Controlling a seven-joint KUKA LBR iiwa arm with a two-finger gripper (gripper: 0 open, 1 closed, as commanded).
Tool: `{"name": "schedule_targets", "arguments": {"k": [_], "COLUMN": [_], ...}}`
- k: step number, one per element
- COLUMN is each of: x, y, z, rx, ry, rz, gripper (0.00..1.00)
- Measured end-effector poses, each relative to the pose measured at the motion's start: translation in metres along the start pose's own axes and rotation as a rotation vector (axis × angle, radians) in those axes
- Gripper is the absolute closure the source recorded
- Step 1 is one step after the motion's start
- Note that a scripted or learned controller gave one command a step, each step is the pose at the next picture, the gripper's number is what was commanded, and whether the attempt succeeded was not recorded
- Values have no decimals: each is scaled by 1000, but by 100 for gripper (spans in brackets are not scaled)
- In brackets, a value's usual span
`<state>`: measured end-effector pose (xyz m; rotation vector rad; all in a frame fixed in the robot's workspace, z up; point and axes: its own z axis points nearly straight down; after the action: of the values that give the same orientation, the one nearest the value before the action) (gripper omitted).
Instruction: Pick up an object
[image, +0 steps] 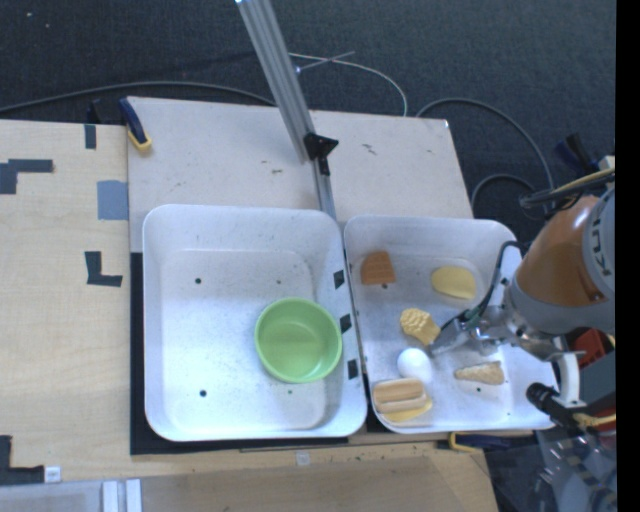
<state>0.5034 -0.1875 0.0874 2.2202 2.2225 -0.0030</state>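
At the near edge of the right bin (400, 232) lies a hot dog (402, 397), a tan bun with a darker strip along it, looking like smooth moulded plastic. Just beyond it sits a white egg (413, 362), round and glossy, and to its right a pale wedge of bread (481, 374) with a browner crust edge. The hand (450, 335) hangs low over the middle of this bin, between the egg and the wedge, its metal tip pointing toward a lumpy yellow piece (419, 325) that looks like a knobbly pastry; whether the hand is open or closed cannot be told from here, and nothing is seen held in it. By that reading the pick is not yet made: the arm (560, 270), grey with an orange band, is down among the things, and the grasp and lift are left to do. The yellow piece and the egg are the nearest candidates. Farther back lie a smooth yellow oval (454, 282) and a small brown block (377, 268) with a rounded top. In the left bin (200, 225), speckled white plastic, stands a green bowl (297, 340), matte and round. Beyond both bins the worktop (220, 140) is pale board, crossed by a grey metal pole (285, 80).
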Motion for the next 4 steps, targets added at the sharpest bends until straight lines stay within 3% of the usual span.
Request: {"name": "schedule_targets", "arguments": {"k": [1,2,4], "x": [1,4,2], "y": [0,2,5], "z": [-12,-74,-153], "rx": [0,-5,-4], "ry": [2,0,0], "rz": [-1,-1,-1], "gripper": [100,100,100]}}
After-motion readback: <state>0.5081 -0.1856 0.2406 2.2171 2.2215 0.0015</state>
